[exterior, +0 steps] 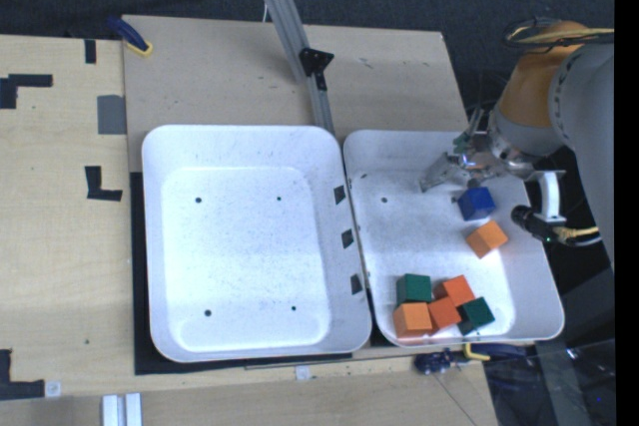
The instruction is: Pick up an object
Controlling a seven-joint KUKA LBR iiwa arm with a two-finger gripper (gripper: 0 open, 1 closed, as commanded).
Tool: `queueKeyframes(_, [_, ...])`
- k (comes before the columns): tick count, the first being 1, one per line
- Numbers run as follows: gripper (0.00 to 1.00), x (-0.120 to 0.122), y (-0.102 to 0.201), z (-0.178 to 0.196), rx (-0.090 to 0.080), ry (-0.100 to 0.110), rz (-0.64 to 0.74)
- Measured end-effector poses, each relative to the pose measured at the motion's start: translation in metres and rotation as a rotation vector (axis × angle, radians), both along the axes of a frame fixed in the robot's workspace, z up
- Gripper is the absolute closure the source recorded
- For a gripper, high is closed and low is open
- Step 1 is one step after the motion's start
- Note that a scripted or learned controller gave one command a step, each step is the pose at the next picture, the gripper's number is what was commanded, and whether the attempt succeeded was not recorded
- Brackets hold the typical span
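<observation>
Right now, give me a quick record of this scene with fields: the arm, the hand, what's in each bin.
arm: reaches in from the right over the right bin
hand: low over the right bin's far part, beside the blue block
blue block: loose, just nearer than the hand
orange block: alone, near the right wall
cluster: two green and two orange blocks at the near edge
left bin: white, with small dark dots

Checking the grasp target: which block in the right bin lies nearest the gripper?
The blue block, just below the gripper. The lone orange block lies farther off.
</observation>
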State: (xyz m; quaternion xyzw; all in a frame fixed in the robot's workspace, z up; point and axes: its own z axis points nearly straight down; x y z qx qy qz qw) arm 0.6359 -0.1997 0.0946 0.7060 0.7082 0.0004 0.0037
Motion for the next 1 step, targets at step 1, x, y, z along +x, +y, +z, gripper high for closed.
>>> queueKeyframes(1, [1.0,-0.0019,0.0013,0.0073,0.002,0.008,0.001])
